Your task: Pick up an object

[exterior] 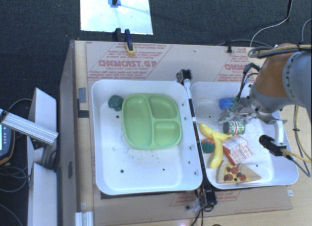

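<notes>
Two-finger gripper (pixel 233 117) low in right white bin (pixel 287 171), over small green-labelled can (pixel 237 127). Claw state: can't tell. Nothing lifted yet; pick not confirmed.

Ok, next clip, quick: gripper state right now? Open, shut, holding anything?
Gripper: low in the right bin, just above the small can and beside the blue object; cannot be told whether it is open, shut or holding anything.
</notes>
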Available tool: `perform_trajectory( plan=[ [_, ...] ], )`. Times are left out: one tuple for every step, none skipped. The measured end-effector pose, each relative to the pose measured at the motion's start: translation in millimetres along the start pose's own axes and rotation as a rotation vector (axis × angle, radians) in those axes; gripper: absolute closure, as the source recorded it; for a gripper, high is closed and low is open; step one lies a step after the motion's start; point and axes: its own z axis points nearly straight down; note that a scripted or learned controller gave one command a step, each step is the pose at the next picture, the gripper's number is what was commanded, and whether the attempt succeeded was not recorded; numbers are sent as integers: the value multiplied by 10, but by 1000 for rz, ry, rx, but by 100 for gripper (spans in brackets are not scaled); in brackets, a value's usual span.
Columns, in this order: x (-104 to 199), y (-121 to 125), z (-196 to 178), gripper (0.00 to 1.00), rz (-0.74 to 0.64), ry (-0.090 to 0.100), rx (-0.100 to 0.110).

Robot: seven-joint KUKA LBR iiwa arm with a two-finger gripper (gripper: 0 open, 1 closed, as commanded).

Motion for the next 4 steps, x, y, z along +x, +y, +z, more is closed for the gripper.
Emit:
perform_trajectory(
  plan=[
    [291, 427, 77, 0, -2, 2, 1],
    [249, -114, 76, 0, 0, 0, 1],
    [156, 293, 71, 0, -3, 0, -2],
    [189, -188, -327, 0, 0, 0, -1]
  ],
)
